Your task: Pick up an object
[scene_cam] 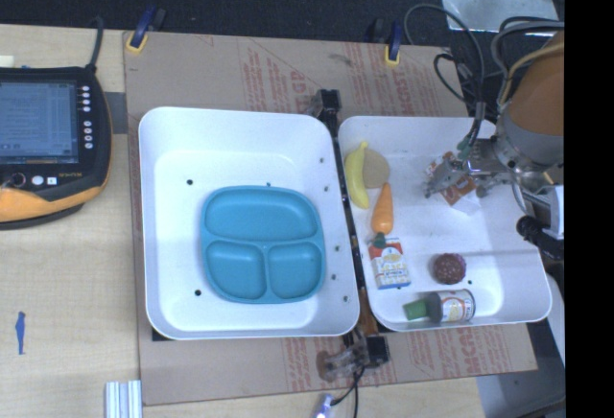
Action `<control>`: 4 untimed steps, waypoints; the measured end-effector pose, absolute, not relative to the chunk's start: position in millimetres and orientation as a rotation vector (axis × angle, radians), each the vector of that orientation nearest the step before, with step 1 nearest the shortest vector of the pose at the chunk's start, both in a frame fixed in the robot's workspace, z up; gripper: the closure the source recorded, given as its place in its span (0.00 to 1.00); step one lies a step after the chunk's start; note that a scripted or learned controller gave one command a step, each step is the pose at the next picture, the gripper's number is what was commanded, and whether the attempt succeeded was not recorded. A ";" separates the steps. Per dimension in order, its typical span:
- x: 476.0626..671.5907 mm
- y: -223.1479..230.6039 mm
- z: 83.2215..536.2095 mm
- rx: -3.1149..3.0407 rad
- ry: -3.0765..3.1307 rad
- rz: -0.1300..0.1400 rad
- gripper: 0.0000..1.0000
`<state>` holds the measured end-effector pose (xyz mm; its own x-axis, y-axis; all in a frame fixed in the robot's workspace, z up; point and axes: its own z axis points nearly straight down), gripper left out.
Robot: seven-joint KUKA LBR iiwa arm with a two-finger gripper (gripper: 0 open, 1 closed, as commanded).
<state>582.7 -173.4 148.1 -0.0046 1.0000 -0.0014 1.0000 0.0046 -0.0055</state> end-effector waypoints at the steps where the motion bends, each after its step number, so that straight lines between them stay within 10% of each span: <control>1: 650.4 -211.3 92.1 -2.216 -2.226 0.001 0.00; 2: 657.1 -197.1 200.1 -2.217 -2.227 -0.001 0.00; 3: 576.2 -212.4 172.0 -2.214 -2.225 0.007 0.00; 4: 634.0 -199.9 91.0 -2.214 -2.225 0.006 0.00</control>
<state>634.0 -199.9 91.0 -0.0049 1.0000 -0.0010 1.0000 0.0049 -0.0046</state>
